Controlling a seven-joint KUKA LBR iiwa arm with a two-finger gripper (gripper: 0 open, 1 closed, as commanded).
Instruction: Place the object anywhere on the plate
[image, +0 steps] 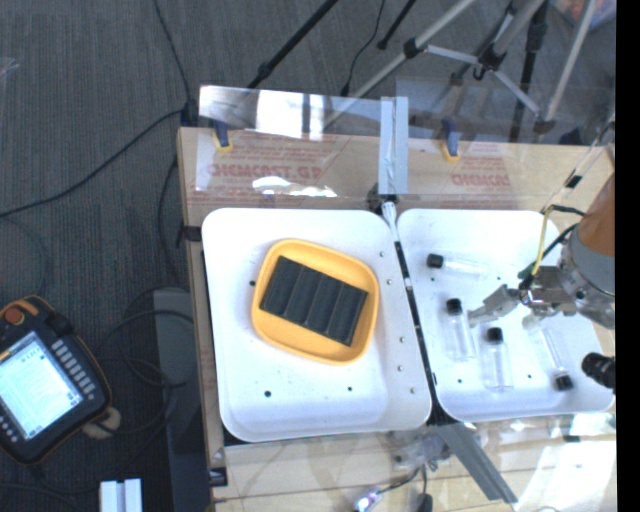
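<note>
**Reach stage: hand over the vials, plate not yet served**

The yellow plate, with a dark ribbed slab lying on it, sits in the middle of the left bin and carries none of the small things to be moved. Those things are clear vials with black caps, scattered in the right bin: one vial near the bin's far edge, another vial toward its middle, a third vial nearer the front edge, and one more at the right front corner.

The hand hangs over the right bin's middle, between the second and third vials; whether its fingers are spread or closed I cannot tell, and nothing is visibly held.

By my reading, the pick is the step in hand. The next move calls for settling squarely over one vial, which looks slick and likely to roll, then carrying it across the divide between the bins to the plate.
</note>
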